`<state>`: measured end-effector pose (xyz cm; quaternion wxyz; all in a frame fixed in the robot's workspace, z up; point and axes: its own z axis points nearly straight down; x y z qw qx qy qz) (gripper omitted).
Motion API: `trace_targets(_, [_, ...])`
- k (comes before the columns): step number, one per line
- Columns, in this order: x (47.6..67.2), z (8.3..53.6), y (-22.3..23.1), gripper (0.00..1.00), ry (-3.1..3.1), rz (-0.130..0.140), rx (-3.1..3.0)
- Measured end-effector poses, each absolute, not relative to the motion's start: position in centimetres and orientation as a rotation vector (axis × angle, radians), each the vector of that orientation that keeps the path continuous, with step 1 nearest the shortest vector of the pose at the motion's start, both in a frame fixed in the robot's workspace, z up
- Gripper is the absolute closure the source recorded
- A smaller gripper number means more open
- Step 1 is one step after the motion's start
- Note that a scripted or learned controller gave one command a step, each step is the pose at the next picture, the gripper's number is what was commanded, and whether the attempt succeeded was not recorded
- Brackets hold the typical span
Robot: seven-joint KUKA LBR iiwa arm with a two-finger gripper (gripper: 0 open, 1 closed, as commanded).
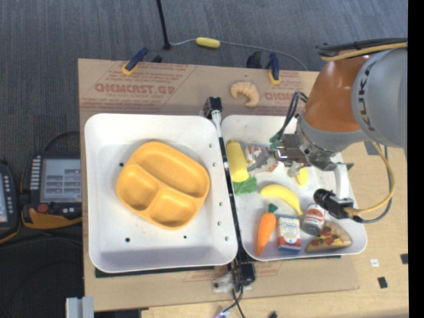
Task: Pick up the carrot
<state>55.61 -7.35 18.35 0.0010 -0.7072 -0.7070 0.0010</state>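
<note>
The left bin (106, 244) holds a yellow divided plate (162, 184) that plays no part here. In the right bin (242, 240), the carrot (265, 231) lies near the front-left corner, green top pointing back toward a banana (281, 196), a small juice carton (288, 234) just beside it. Farther back sit a corn cob (236, 161) and, to the right, the pincer (281, 154) — well apart from the carrot, with nothing visibly in it, and I cannot tell how it is set. The task looks to be at the approach stage; the next move calls for travelling forward and left, then descending over the carrot clear of the carton.
</note>
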Motion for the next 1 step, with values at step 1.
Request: trace_targets(1, [50.15, 18.38, -5.76, 0.00, -2.220, 0.003, -2.222])
